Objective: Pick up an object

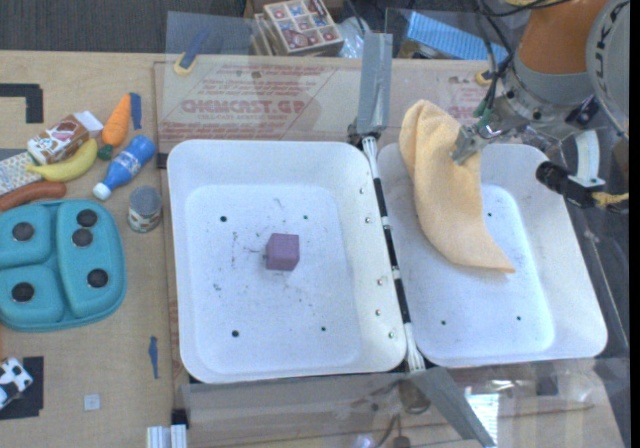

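Yellow cloth (448,191) hangs lifted, upper edge pinched in claw (467,147), lower end draped in right bin (570,321); purple cube (282,251) in left bin (200,186).

On the wooden bench (90,356), left of the bins, lies a group of toy foods. A banana (66,164) curves under a small snack packet (58,137), and a carrot (119,120) stands tilted just above them. A blue and white bottle (125,166) lies slanted beside the banana, with a small grey can (145,208) just below it. A sausage (28,197) lies near the left edge. A teal tray (55,261) with dark round holes sits under these things. Behind the bins a clear plastic sheet (255,101) with red letters lies flat. Farther back, a box with a chequered picture (300,23) rests on the floor, and a blue ribbed board (442,37) lies to its right.
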Robot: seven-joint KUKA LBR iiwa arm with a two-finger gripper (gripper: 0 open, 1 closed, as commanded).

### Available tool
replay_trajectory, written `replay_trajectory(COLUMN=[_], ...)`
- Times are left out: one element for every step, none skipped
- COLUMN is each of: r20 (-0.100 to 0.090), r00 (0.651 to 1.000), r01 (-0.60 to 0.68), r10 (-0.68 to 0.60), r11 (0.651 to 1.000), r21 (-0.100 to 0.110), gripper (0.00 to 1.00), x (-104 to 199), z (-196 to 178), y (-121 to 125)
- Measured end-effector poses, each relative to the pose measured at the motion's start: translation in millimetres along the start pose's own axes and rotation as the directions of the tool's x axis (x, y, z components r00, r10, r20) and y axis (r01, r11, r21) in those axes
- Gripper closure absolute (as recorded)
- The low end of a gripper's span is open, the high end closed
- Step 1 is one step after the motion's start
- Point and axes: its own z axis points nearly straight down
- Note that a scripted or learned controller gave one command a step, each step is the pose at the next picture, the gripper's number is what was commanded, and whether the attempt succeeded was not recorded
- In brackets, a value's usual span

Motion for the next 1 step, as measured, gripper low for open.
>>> replay_trajectory(r20=[0.004], r00=[1.000], r01=[0.002], r10=[-0.002], r11=[1.000], r21=[-0.003], gripper=[1.00], x=[-0.6], z=[-11.1], y=[1.0])
